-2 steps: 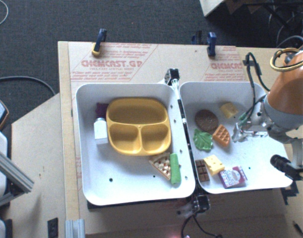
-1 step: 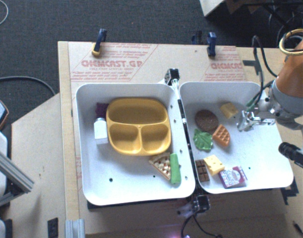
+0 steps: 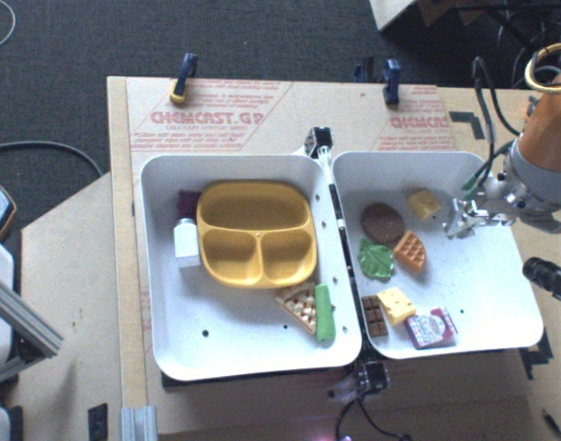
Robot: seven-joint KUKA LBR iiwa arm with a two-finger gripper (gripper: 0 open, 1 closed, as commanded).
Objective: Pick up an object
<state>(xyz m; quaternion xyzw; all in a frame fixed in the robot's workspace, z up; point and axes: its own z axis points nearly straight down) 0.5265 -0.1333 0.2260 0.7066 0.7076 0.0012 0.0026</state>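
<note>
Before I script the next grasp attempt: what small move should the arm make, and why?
Probably shift the gripper toward the camera view's left, over the yellow piece. It hangs above bare floor of the right bin, and that piece is its nearest object.

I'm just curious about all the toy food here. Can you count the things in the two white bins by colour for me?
Yellow: 3, the divided tray, cheese wedge, pale block
Green: 2, leaf, stick
Brown: 2, round patty, chocolate bar
Orange: 1, waffle
White: 1, bottle
Tan: 1, pizza slice
Red: 1, packet
Purple: 1, piece
Total: 12
</note>
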